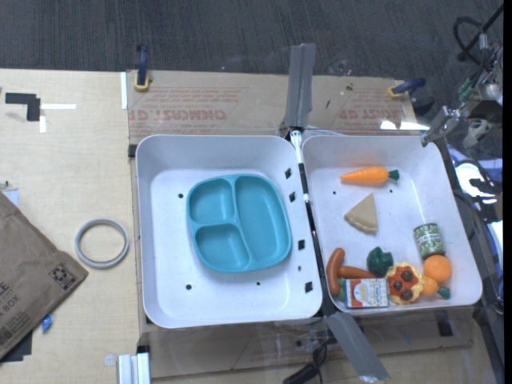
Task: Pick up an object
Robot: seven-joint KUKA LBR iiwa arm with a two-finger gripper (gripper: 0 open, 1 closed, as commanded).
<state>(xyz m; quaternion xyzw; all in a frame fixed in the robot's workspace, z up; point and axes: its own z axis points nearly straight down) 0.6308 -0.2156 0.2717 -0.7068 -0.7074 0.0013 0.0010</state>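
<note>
The right bin (400, 154) holds several toy foods. An orange carrot (368, 176) lies near its back, with a tan wedge (362, 214) just in front of it. A green can (428, 239) stands by the right wall above an orange fruit (437, 268). Crowded along the front wall are a red sausage (335, 269), a dark green vegetable (379, 260), a small carton (366, 293) and a round red-and-yellow piece (404, 283). In the left bin (160, 214) lies a teal divided plate (238, 222).
A tape ring (102, 242) and a cardboard box (28, 282) rest on the bench to the left of the bins. Clamps (142, 70) sit on the cardboard behind the bins. Cables and metal fittings (476, 86) crowd the back right corner.
</note>
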